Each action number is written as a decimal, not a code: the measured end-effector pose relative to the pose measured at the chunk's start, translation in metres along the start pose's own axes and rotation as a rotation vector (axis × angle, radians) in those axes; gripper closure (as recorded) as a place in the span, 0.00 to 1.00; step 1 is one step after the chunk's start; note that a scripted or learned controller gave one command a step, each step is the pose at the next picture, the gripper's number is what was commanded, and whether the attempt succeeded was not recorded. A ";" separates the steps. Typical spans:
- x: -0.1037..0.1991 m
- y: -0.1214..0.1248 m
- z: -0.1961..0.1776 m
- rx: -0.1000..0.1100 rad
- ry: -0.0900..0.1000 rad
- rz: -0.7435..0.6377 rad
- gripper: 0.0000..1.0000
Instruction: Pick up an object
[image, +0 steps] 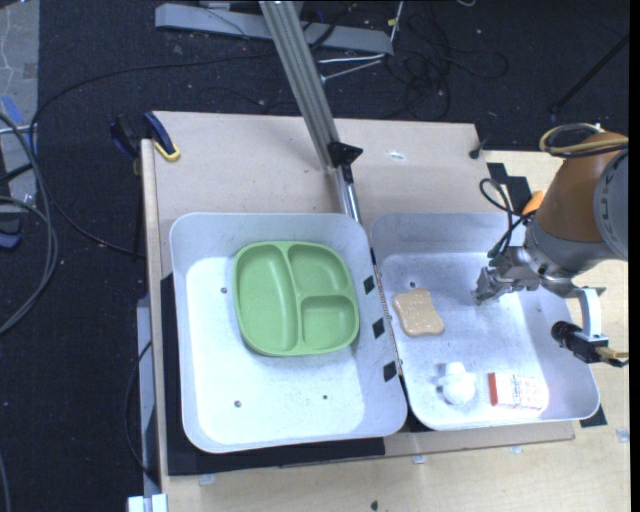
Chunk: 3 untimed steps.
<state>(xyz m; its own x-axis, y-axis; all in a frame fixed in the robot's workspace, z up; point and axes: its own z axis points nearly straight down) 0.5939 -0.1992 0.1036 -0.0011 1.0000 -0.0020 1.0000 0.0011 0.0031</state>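
Note:
The right bin (560, 400) holds a tan sponge-like slab (417, 313) at its left, a small white rounded object (457, 384) near the front, and a white and red box (517, 391) lying flat at the front right. My gripper (489, 288) hangs low over the bin's upper middle, right of the tan slab and apart from it. Nothing shows between its fingers.
The left bin (210, 400) holds a green divided plate (297, 297). A metal pole (311, 90) slants down to the gap between the bins. The arm's grey and orange wrist (580, 210) stands over the right bin's right side.

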 end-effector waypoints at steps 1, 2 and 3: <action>0.009 0.007 -0.056 -0.003 0.000 -0.002 1.00; 0.015 0.010 -0.118 -0.004 0.000 -0.002 1.00; 0.014 0.012 -0.172 -0.004 -0.001 -0.002 1.00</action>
<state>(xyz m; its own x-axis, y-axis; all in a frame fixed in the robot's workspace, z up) 0.6051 -0.1846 0.2756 -0.0032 1.0000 -0.0026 1.0000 0.0033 0.0071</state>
